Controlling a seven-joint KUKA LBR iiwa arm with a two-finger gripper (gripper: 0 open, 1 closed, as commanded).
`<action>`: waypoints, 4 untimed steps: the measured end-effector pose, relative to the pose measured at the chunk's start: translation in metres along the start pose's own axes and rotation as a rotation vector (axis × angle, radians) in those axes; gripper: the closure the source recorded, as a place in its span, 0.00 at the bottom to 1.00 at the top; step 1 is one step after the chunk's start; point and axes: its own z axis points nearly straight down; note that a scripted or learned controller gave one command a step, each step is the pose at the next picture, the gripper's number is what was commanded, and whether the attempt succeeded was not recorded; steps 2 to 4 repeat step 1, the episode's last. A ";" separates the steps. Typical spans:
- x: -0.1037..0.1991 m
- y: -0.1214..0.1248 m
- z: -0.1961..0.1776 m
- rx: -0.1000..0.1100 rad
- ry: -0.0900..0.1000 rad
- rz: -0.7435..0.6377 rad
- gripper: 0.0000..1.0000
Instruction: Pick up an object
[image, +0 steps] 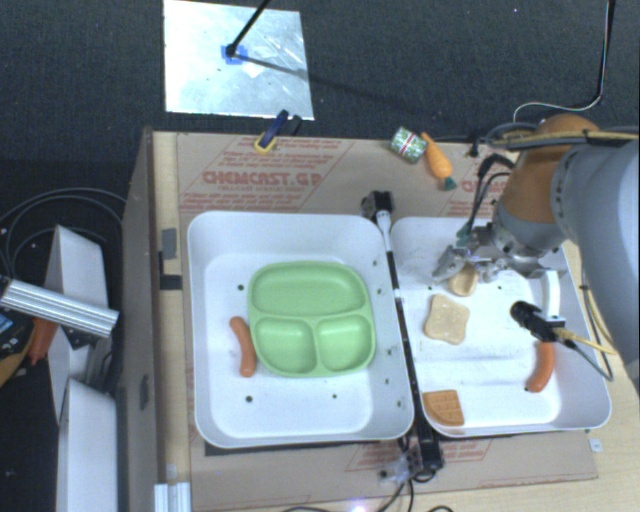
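My gripper (457, 266) is low over the back left part of the right bin (590, 400). A small tan piece of food (462, 283) lies right beneath it, touching or nearly touching it. A pale slice of toast (446, 320) rests just in front of that piece. An orange sausage (541, 368) lies near the bin's right side, and a square cracker (444, 406) sits at its front left corner.
The left bin (215, 260) holds a green divided plate (311, 317) with an orange sausage (243, 346) beside it. On the bench behind the bins lie a toy carrot (437, 158), a small green can (408, 143) and a blue and yellow clip (275, 130).
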 end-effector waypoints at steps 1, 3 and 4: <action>0.000 0.001 -0.011 -0.002 -0.001 -0.005 1.00; 0.000 0.001 -0.011 -0.002 -0.001 -0.005 1.00; 0.000 0.001 -0.011 -0.002 -0.001 -0.005 1.00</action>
